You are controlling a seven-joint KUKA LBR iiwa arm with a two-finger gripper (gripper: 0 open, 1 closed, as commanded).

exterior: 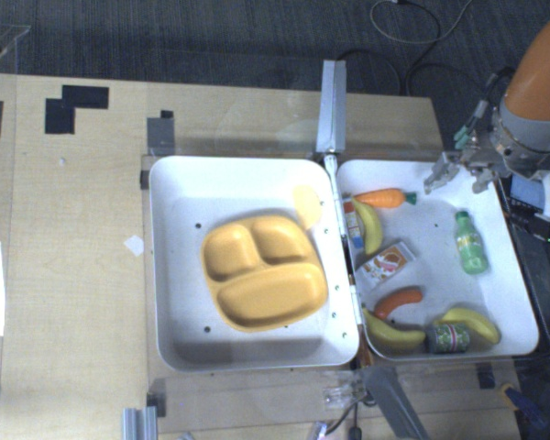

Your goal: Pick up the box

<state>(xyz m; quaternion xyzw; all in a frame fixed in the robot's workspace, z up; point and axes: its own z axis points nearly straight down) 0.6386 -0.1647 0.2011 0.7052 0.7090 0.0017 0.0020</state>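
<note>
The tool (458, 174) hangs over the top right corner of the right bin (522, 287), its two fingers (437, 178) spread apart with nothing between them, the arm's orange band (543, 73) just above. The box (385, 264), small and white with red print, lies tilted near the middle of that bin, well apart from the tool. Around it: a carrot (381, 198) toward the top, a green bottle (470, 243) off to the right, a banana (369, 227) by the dividing wall, a red sausage (399, 301) below, then a second banana (391, 330), a can (449, 337) and a third banana (472, 321) along the bottom edge. In the left bin (170, 246) sits a yellow divided tray (261, 271). Both bins rest on the pale wooden worktop (69, 246).
</note>
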